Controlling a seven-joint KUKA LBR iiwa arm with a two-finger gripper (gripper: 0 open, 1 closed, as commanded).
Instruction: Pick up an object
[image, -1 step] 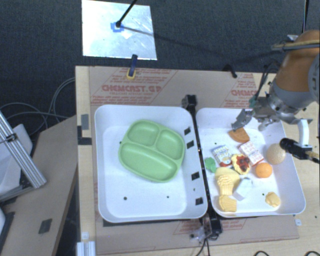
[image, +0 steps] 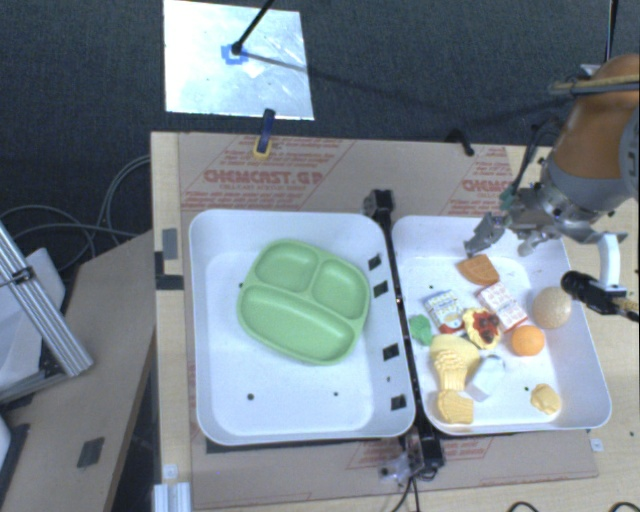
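A bench (image: 330, 165) with a printed cardboard sheet is carrying two shallow white bins side by side, against a dark floor. The left bin (image: 215, 400) is holding a green divided plate (image: 303, 300), lying flat and slightly turned, well apart from every wall.

In the camera view, the right bin (image: 590, 400) is holding all the candidates for picking, crowded toward its middle and lower part: an orange-brown toast-like piece (image: 480, 270), a small white packet (image: 441, 306), a red-and-white packet (image: 500, 304), a green piece (image: 420, 328) beside the divider, a tan egg-like ball (image: 550, 307), an orange ball (image: 527, 341), a pale yellow lump (image: 452, 362), a yellow block (image: 455, 406) and a small yellow piece (image: 545, 398). Several are touching, so a clean grasp looks harder there.

The gripper (image: 512, 229) is hovering over the bin's upper part, just above the toast-like piece, its fingers spread and holding nothing. That piece is probably the nearest target. The upper strip is offering open room for a descent; the far wall is sitting close behind.
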